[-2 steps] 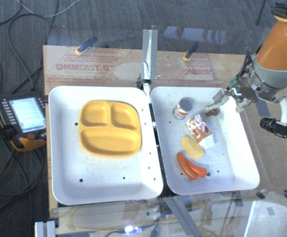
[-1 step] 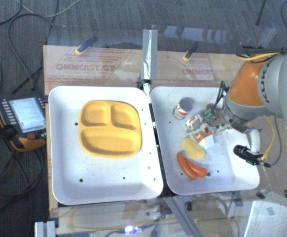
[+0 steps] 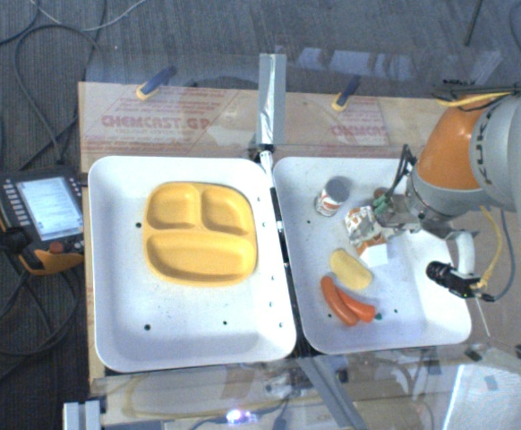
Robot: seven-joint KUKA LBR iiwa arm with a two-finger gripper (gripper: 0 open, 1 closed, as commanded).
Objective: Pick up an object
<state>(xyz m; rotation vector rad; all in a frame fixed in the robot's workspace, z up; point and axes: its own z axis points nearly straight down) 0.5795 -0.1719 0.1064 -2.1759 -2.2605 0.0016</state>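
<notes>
the grey arm with the orange band (image 3: 453, 155) reaches in from the right over the right shallow white bin (image 3: 422, 330). the two-finger gripper (image 3: 374, 225) sits low among the objects, and whether it is open or closed cannot be told from this view. directly at it lie a small crumpled silvery-brown item (image 3: 359, 220) and a white flat piece (image 3: 377, 253). just nearer lies a pale yellow rounded plastic food piece (image 3: 351, 270), then two orange carrot-like pieces (image 3: 345, 303). a small grey-topped can (image 3: 332, 195) stands to the left, farther back. the left white bin (image 3: 108, 330) holds a yellow compartmented plastic tray (image 3: 201, 232).

judgement: the grasp looks aimed at the crumpled item. a good pick would centre the gripper on that item alone, close firmly, then lift straight up, clear of the yellow piece.
</notes>
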